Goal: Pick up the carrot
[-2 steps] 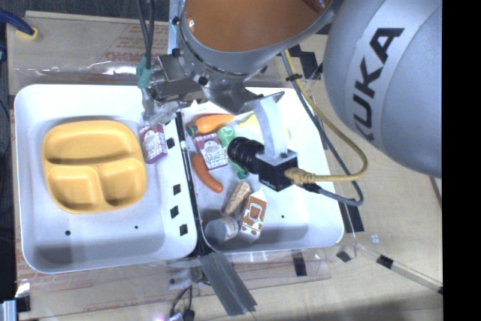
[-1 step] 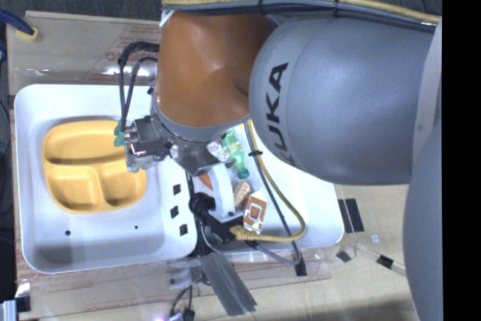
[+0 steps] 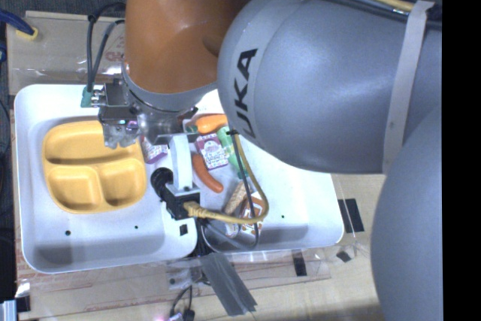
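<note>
1. The carrot [image 3: 210, 123] is seen as a short orange shape in the right-hand bin [image 3: 316, 199], close to that bin's near-left corner, just below the rim of the arm's orange band [image 3: 169, 26]. Part of it is hidden under the arm.

2. Its long axis is judged to run roughly left to right across the view, with a slight tilt; the ends cannot be told apart, since the left end is covered.

3. The claw [image 3: 120, 128] is placed over the left bin [image 3: 30, 162], above the top-right edge of the yellow divided tray [image 3: 94, 177]. Whether it is spread or pressed together cannot be told, as the tips are lost among dark hardware. Nothing is seen pinched in it.

4. The relation on which the coming move turns: the carrot lies to the right of the claw in the view, across the wall between the two bins, at about the same height in the frame. A sideways shift toward the right bin is judged necessary before any descent.

5. Just below the carrot, a purple-and-white packet [image 3: 215, 154] and a sausage-like red piece [image 3: 207, 172] are crowded, near or touching; a closing across the carrot's short width is judged safest.
</note>
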You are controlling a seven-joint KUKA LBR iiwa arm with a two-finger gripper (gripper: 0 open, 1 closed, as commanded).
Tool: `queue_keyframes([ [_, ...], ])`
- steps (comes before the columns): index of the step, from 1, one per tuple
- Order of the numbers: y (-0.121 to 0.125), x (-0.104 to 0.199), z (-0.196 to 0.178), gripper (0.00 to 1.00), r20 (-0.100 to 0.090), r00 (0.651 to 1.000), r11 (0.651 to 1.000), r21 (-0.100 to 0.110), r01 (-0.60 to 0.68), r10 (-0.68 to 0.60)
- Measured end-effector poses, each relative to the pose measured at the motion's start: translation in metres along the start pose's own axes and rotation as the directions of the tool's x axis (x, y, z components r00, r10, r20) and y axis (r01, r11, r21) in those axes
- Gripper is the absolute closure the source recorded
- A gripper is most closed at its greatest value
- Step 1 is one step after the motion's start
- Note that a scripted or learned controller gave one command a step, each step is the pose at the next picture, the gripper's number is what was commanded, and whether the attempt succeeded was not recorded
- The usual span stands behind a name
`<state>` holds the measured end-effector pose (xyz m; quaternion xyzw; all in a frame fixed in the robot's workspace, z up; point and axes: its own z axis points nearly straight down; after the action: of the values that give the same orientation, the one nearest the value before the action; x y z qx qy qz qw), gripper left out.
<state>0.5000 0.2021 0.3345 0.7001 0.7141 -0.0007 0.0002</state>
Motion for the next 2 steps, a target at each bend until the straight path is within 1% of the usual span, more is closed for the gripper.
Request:
queue_keyframes([
  [1,0.056,-0.006,0.220,1.00,-0.013,0.992,0.991,-0.017,-0.130,0.129],
  [2,0.020,-0.096,0.107,1.00,0.001,0.948,0.948,0.002,-0.318,0.318],
])
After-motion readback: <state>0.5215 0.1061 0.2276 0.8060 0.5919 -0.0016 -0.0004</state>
